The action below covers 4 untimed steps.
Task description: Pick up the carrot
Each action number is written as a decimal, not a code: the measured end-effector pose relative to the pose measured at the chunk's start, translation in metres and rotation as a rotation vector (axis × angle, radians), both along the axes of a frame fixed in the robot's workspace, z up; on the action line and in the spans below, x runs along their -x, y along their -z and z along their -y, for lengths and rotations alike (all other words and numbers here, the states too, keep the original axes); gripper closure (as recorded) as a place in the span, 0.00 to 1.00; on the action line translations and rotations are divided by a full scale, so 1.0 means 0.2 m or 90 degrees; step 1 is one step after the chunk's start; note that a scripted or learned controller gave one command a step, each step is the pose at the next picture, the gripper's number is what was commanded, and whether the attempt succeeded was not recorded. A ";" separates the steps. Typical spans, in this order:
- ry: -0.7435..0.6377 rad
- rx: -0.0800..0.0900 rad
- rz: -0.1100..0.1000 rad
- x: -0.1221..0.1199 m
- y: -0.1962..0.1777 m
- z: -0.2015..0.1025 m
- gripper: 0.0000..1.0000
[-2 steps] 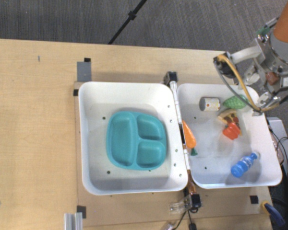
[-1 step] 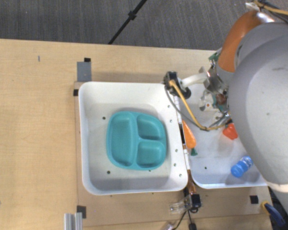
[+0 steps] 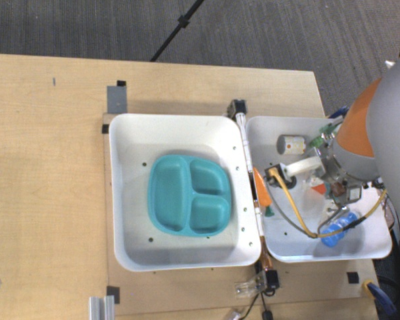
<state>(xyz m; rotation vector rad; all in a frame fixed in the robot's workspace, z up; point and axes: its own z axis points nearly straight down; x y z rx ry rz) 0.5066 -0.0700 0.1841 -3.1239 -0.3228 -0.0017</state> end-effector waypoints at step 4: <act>-0.041 0.001 0.002 -0.40 -0.17 -0.24 0.00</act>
